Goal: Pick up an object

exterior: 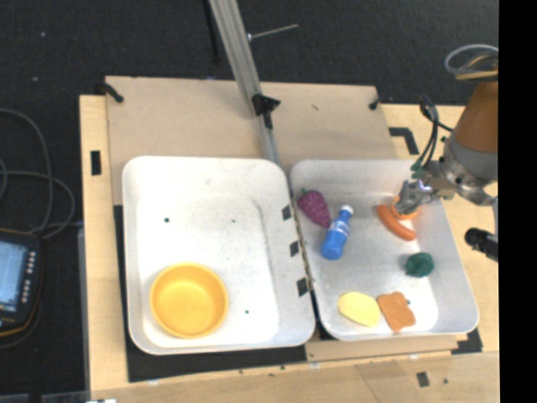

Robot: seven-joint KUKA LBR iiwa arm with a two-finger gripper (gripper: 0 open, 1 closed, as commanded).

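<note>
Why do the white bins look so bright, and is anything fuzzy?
In the camera view, light from above washes out the left bin and right bin; the toys cast faint shadows; the gripper looks slightly fuzzy, the blue bottle soft-edged.

Two white bins sit on the counter: the left bin and the right bin. The left one carries one thing, a yellow bowl. The right one carries six things, one of each kind: one purple piece, one blue bottle with a white cap, one orange piece at the far right, one dark green piece, one pale yellow piece and one orange-brown piece. That makes seven loose things across two bins.
</note>
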